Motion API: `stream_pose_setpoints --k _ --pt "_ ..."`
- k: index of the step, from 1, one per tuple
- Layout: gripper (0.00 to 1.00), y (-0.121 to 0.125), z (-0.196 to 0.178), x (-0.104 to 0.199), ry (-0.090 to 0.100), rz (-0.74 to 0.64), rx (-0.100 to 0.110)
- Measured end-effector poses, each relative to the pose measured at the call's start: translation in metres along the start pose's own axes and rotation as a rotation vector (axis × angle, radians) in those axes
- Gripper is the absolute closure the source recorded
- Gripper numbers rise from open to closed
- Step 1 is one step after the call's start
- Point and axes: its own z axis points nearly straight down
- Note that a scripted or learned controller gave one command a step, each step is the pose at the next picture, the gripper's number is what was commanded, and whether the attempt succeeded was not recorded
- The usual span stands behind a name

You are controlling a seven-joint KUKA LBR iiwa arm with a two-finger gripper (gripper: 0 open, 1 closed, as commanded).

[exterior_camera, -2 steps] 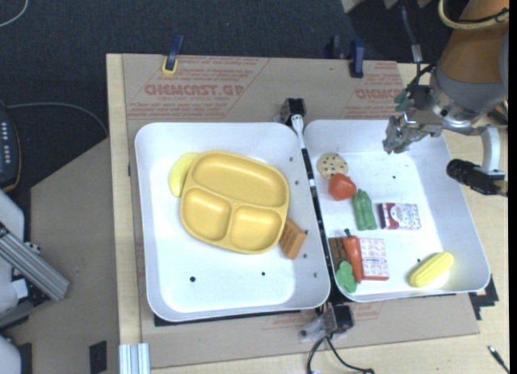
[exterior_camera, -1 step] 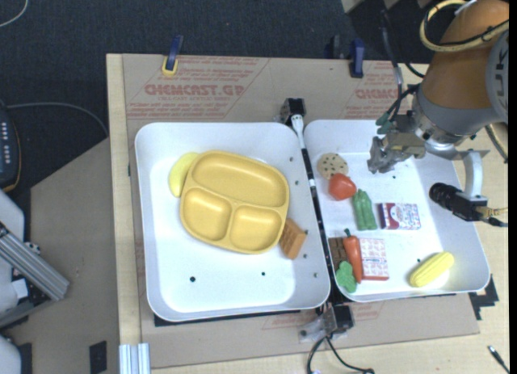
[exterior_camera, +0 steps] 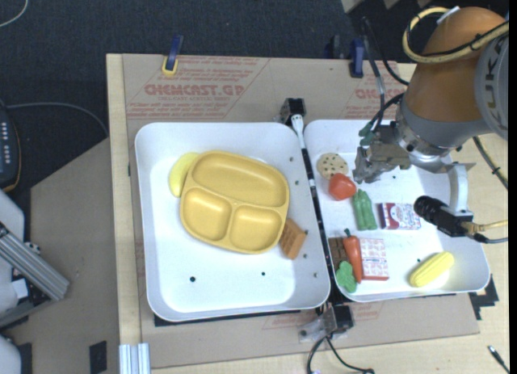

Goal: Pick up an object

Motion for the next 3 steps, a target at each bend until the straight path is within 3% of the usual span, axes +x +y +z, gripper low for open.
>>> stream_pose_setpoints --k 1,2,3 --pt "1.0 -0.034 -0.007 0.048 0.001 -0.001 0.001" --pt "1.0 -0.065 0.003 0.065 -0.001 0.002 0.002" --pt "1.0 -0.073 0.006 0.068 -0.002 0.005 0.001"
